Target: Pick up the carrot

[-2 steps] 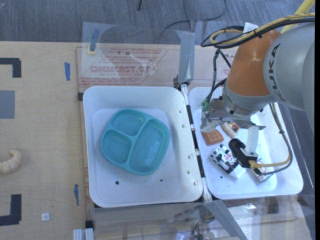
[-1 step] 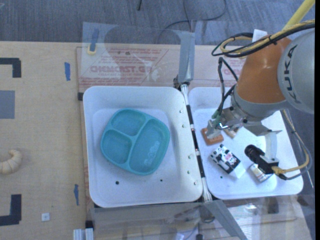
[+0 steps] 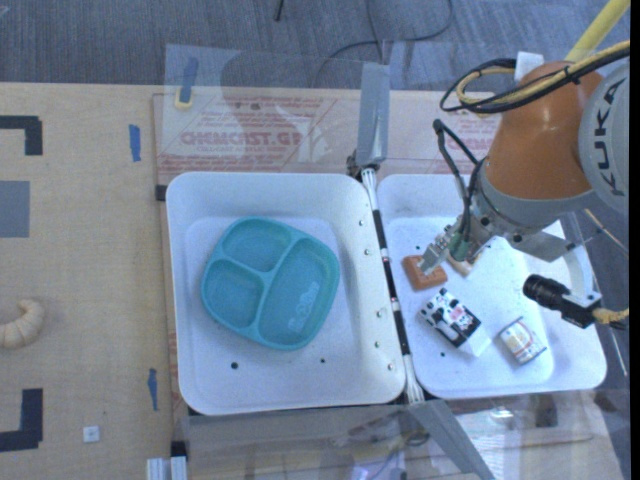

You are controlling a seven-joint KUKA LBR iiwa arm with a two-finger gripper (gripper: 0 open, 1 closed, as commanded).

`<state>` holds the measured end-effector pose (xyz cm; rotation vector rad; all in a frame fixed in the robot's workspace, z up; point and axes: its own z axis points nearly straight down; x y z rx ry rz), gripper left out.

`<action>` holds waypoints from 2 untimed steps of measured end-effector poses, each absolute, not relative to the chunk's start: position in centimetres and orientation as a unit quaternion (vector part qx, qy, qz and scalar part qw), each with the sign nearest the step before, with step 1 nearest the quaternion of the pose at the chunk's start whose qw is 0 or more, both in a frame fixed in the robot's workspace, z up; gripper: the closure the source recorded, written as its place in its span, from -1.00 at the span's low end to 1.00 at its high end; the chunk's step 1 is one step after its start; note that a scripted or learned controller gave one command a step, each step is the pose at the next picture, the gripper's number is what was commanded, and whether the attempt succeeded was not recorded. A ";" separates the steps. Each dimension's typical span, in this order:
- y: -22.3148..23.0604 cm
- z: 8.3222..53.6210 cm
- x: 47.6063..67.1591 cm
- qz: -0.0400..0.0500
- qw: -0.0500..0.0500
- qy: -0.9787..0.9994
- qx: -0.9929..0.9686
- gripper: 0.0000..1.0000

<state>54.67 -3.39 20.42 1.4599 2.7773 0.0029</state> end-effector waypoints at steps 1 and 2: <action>0.5 19.5 54.4 0.001 0.001 0.957 0.289 1.00; -4.5 18.6 56.6 0.001 0.004 0.976 0.218 1.00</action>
